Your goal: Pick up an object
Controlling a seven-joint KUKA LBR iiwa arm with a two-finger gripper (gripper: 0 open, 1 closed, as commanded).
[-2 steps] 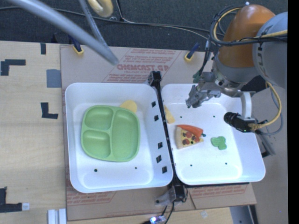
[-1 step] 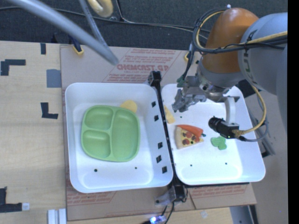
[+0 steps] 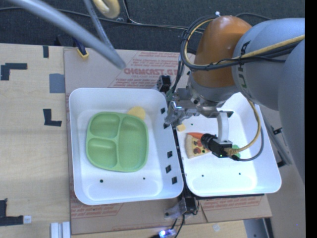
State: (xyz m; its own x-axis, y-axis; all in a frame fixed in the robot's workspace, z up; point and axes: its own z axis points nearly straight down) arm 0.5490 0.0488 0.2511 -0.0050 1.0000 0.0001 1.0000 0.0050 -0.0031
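While the claw (image 3: pixel 174 116) hangs low at the right bin (image 3: pixel 242 178)'s left wall, just beside the toy pizza slice (image 3: pixel 194 147) lying inside, I cannot tell whether it is wide or narrow; it seems placed there to reach that slice, not the green divided plate (image 3: pixel 118 141).

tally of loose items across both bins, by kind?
Green divided plate: 1
Yellow item behind the plate: 1
Pizza slice: 1
Total: 3. An orange bit just above the slice may be a separate thing, but I cannot tell.
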